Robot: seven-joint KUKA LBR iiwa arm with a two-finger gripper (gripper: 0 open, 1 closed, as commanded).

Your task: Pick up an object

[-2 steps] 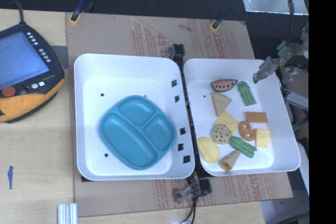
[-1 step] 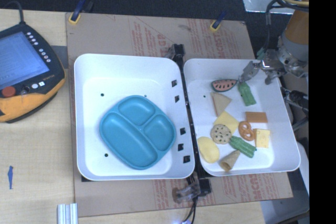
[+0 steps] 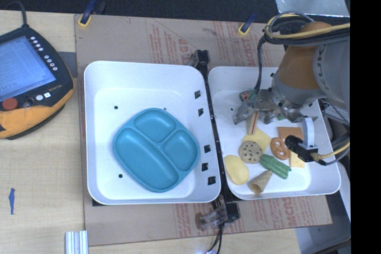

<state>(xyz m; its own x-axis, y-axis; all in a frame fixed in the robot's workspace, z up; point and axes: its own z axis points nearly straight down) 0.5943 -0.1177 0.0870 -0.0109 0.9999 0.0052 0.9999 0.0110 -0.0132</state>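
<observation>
My gripper (image 3: 245,107) is low over the upper left part of the right bin (image 3: 226,77), on the grey arm with its orange band (image 3: 297,68) coming in from the right. A thin brown stick (image 3: 252,124) pokes out just below the gripper. Toy foods lie in the front half of that bin: a speckled cookie (image 3: 250,151), a yellow lemon-like piece (image 3: 236,169), an ice cream cone (image 3: 259,181), a green pickle (image 3: 274,166), a pretzel (image 3: 279,147) and an orange cheese slice (image 3: 290,133).
The left bin (image 3: 98,77) holds a blue divided plate (image 3: 156,149). A teach pendant (image 3: 27,83) lies on the bench at far left. Cables and a black fitting (image 3: 300,150) hang beside the wrist over the right bin's right side.
</observation>
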